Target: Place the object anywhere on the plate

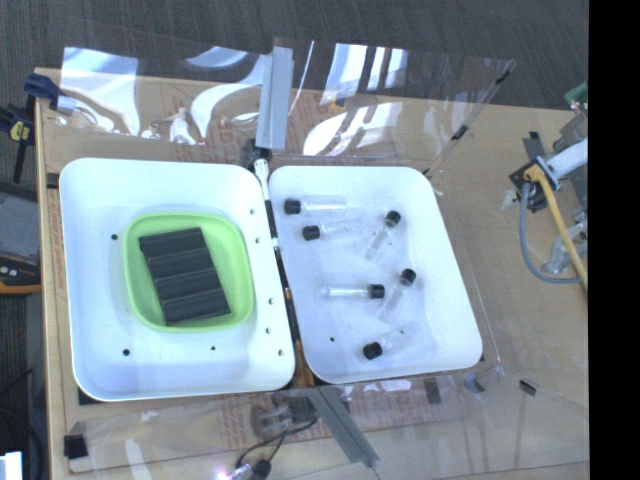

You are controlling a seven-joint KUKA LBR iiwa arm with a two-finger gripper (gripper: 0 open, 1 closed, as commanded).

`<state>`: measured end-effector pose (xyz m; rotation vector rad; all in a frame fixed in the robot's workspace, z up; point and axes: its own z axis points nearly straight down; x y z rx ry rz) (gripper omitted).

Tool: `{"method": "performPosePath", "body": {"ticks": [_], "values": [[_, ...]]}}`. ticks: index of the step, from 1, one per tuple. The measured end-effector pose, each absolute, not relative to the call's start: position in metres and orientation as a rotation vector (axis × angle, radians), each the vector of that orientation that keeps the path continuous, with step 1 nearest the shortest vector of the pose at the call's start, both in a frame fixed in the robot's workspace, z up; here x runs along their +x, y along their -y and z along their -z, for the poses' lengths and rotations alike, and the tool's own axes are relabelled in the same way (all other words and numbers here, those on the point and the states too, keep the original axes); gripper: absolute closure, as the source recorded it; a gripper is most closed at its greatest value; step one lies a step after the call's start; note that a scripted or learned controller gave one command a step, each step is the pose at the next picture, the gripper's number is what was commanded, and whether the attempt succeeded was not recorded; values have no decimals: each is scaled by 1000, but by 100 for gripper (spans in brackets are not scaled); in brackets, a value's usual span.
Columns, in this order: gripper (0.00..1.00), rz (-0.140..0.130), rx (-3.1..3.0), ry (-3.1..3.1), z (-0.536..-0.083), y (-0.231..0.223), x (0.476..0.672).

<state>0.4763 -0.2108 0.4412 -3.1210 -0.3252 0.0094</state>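
A green square plate (238, 260) lies in the left white bin (90, 348). On the plate rests a dark grey ribbed block (183, 275), lying flat and turned slightly. The right white bin (450, 318) holds several clear vials with black caps, scattered on their sides, among them one near the top left (315, 206), one in the middle (350, 292) and one near the front (385, 343).
A clear plastic screen (400, 98) stands behind and to the right of the bins, with glare on it. A grey metal bar (272, 98) rises behind the gap between the bins. Cables and a yellow hose (552, 213) lie on the bench at right.
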Motion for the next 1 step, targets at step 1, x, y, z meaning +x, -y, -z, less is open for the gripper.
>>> {"method": "performPosePath", "body": {"ticks": [1], "values": [[0, -10, -3120, 328, -441, 210, 477]]}}
